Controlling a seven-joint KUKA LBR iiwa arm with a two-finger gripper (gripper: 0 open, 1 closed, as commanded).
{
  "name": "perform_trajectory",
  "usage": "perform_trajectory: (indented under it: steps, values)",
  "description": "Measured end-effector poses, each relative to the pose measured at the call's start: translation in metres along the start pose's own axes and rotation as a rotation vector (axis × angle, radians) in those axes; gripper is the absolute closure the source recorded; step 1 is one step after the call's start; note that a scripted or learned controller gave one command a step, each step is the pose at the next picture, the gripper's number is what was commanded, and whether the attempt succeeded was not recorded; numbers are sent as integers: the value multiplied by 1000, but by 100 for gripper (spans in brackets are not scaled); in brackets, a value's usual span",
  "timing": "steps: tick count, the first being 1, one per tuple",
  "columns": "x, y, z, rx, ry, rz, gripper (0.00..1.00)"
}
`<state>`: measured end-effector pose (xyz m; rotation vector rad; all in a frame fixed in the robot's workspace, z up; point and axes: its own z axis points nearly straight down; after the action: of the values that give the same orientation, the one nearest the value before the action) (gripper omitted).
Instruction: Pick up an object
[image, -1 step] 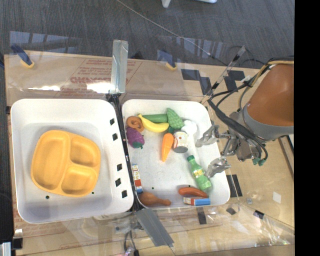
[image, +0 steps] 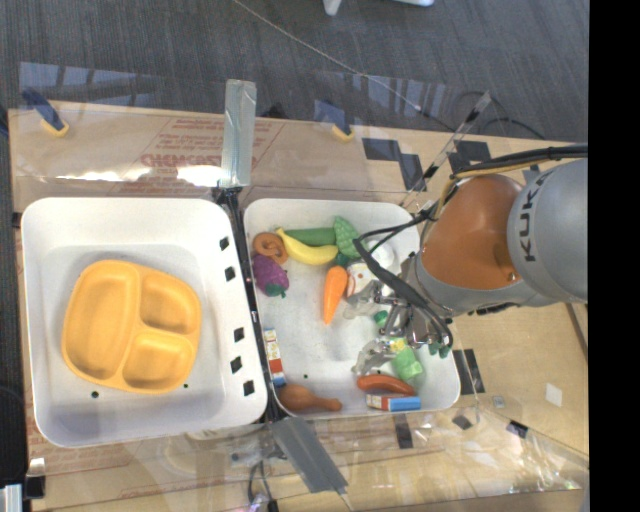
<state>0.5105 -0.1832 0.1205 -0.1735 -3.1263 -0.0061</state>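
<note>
My gripper (image: 367, 327) hangs low over the right side of the right bin (image: 300, 345), its two metal fingers spread open and pointing left, with bare bin floor between them. An orange carrot (image: 332, 291) lies just left of the upper finger. A green toy (image: 407, 360) and a red chili (image: 384, 383) lie by the lower finger, partly under the wrist. Along the bin's back sit a yellow banana (image: 308, 252), a green vegetable (image: 345, 238), a brown pretzel (image: 268, 246) and purple grapes (image: 269, 273).
A brown drumstick (image: 308, 402) and a small red, white and blue tube (image: 392, 403) lie by the right bin's front wall. The left bin (image: 40, 300) holds a yellow divided plate (image: 130, 325). The arm's orange band (image: 470, 240) overhangs the right bin's right wall.
</note>
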Motion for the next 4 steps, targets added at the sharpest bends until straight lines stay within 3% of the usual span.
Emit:
perform_trajectory:
  steps: [1, 2, 3, 4]
  values:
    - [-22, 22, 28, 2, -10, 166, 0]
    - [-44, 68, 27, 0, -14, 365, 0]
    - [-109, 61, 27, -1, -11, 830, 0]
    - [-122, 81, 27, 1, -11, 1008, 0]
